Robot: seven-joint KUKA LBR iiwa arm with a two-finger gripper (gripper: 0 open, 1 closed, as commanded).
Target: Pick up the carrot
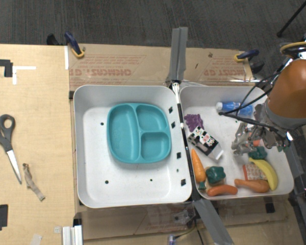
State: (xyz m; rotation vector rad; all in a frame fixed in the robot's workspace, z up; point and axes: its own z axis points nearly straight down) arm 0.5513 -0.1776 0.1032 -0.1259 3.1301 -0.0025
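Note:
The carrot (197, 165) is a slim orange piece lying along the left wall of the right bin (229, 92), pointing toward the front. A green toy vegetable (215, 175) sits against its lower end. My gripper (246, 143) hangs over the right half of that bin, well to the right of the carrot and apart from it. It is just above a small green and red item (258, 151). The orange wrist band (292, 88) hides part of the bin's right side.
The right bin also holds a banana (265, 172), two more orange pieces (222, 190) (253, 185), a purple grape bunch (194, 121), a black and white block (204, 140) and a blue bottle (233, 106). A teal divided plate (139, 132) lies in the left bin. Scissors (5, 139) lie on the bench.

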